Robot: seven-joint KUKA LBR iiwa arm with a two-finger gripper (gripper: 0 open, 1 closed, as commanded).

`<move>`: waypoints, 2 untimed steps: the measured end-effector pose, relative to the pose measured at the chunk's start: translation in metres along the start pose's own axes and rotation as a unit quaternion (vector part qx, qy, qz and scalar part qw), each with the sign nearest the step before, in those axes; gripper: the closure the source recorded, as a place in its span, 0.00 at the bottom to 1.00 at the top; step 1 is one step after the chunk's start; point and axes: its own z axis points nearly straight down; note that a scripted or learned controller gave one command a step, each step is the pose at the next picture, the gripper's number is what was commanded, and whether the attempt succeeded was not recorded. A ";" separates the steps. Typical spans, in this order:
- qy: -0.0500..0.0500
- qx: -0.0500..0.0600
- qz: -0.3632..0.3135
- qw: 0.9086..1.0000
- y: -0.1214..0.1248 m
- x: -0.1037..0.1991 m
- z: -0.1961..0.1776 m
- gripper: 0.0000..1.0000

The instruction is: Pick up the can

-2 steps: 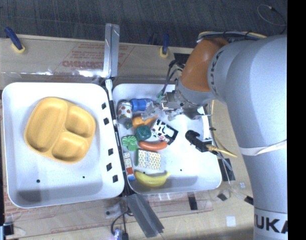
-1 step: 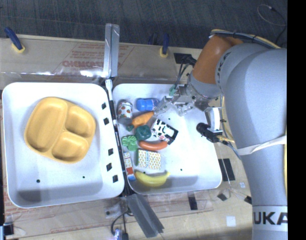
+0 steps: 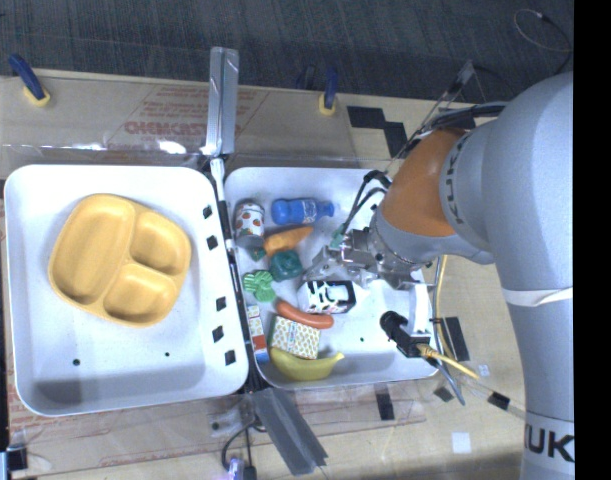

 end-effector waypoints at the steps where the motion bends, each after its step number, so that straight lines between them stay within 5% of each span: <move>1: 0.000 0.000 -0.003 1.000 0.000 0.000 -0.010 1.00; 2: 0.000 0.000 -0.003 1.000 0.000 0.000 -0.010 0.00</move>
